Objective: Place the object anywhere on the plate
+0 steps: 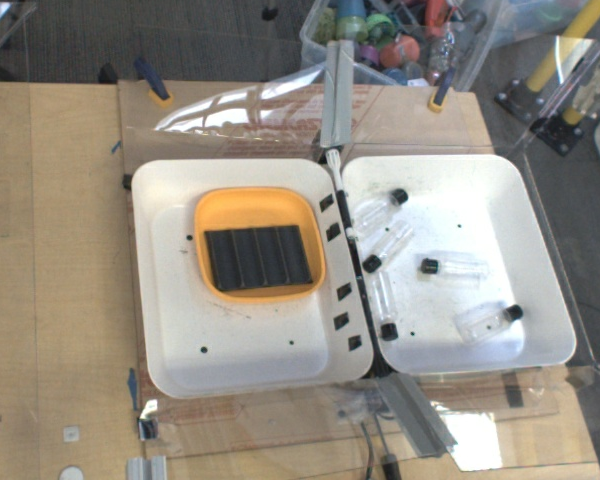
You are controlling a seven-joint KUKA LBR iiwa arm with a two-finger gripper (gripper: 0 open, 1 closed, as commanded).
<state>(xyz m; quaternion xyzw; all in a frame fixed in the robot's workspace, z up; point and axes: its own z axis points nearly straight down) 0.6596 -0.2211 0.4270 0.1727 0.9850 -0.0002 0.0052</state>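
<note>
Two white bins are sitting side by side: the left bin is holding one orange plate with a dark ribbed slab lying on it, and the right bin is holding clear vials with black caps. I am counting five: one at upper centre, one just below it, one lying by the divider, one in the middle, one at the lower right. The gripper's state I cannot tell. The step in hand is likely picking a vial; the lower-right one is lying well apart from the others, so it is offering the cleanest approach, gripped across its body.
</note>
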